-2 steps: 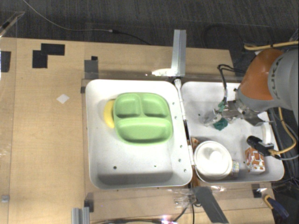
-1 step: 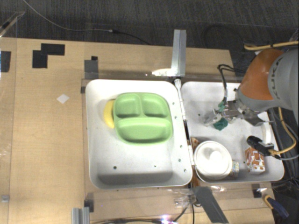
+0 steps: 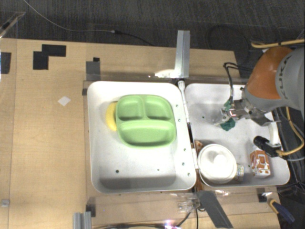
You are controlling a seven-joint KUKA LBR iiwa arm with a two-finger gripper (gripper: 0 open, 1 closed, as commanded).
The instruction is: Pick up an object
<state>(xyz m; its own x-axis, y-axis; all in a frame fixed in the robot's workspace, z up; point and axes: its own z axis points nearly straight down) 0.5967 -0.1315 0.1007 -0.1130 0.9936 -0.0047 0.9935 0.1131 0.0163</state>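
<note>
Left of divider: green tray over yellow item | right of divider: white bowl, teal object, patterned packet | gripper above teal object, spread or pressed together could not be told | teal object judged light, soft; take hold across its middle.

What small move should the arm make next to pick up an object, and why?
Probably a short, straight descent onto the small teal object in the right bin. The end effector hangs right at it, at the bin's back. The white bowl and the orange-and-white packet lie nearer the front, apart from it, so nothing seems to block the way.
</note>
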